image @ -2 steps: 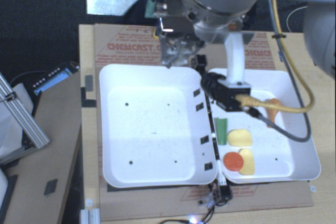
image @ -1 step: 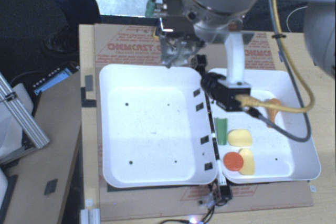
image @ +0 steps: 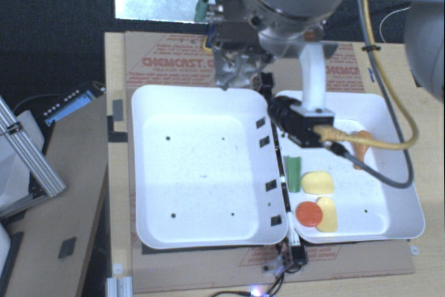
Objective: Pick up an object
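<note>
gripper [image: 240, 73]: above far rim of left bin [image: 201, 233], finger state unclear | targets: green block [image: 293, 173], yellow pieces [image: 318, 183], orange disc [image: 309, 213] (right bin [image: 396, 219], near its left wall) | lie toward camera and rightward of gripper; block's long axis runs near-far

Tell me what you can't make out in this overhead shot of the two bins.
- Gripper: blurred and dark at the left bin's back rim; whether it holds anything is unclear.
- Right bin: its back part is covered by the arm and cables.
- Orange piece: partly behind the yellow cable.
- Green piece, yellow pieces and red disc: too small to identify.
</note>
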Controlling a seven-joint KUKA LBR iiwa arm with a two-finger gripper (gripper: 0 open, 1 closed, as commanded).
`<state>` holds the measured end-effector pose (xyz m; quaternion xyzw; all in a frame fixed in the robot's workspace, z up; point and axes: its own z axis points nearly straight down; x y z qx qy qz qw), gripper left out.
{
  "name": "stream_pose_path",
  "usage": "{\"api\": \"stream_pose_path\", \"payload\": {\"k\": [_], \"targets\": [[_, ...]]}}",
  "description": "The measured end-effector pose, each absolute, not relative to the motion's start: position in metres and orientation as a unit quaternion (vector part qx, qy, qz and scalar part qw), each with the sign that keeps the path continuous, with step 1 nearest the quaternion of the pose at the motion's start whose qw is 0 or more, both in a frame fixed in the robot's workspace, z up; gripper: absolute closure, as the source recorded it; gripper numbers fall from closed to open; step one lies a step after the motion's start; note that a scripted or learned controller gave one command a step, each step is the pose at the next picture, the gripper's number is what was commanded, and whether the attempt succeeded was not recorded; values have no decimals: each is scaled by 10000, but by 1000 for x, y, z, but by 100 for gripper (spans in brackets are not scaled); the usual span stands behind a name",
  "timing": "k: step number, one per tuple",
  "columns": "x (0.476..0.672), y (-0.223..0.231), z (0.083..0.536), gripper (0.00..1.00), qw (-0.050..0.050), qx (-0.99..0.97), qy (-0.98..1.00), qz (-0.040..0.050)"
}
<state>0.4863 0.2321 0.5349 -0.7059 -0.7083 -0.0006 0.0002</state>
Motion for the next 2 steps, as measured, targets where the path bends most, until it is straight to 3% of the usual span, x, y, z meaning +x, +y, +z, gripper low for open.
{"api": "stream_pose_path", "payload": {"k": [2], "targets": [[486,234,535,100,1,-7050,-7092,-7]]}}
